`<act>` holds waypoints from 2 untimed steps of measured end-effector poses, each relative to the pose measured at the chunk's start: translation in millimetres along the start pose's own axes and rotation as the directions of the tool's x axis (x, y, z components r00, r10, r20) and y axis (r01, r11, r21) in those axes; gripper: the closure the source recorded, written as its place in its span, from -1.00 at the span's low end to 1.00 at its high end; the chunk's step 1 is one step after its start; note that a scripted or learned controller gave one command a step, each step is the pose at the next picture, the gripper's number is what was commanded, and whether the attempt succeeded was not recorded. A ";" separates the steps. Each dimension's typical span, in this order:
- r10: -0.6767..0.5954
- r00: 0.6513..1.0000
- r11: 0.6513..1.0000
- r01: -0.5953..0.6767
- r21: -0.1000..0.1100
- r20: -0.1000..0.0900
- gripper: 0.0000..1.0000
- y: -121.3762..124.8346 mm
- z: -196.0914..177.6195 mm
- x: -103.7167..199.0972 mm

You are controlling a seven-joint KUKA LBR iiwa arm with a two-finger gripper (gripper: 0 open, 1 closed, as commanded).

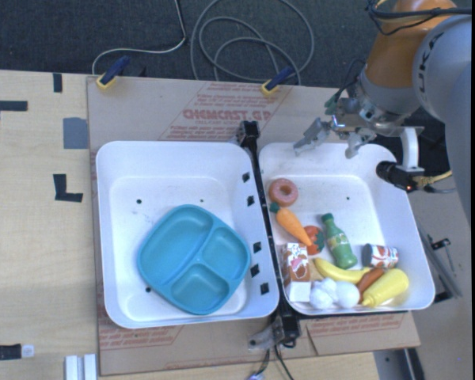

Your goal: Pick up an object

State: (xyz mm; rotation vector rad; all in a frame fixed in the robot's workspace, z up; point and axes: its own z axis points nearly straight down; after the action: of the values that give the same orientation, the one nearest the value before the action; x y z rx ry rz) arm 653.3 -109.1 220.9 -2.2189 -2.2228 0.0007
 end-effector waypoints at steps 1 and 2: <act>-0.001 1.000 1.000 0.001 0.006 0.000 -1.00 -31.2 39.5 29.2; 0.004 1.000 1.000 -0.004 -0.001 0.003 -1.00 -87.2 139.9 10.0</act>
State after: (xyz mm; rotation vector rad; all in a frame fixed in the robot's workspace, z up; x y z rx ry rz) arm 566.0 -99.2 81.1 -2.2250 -2.2209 0.0036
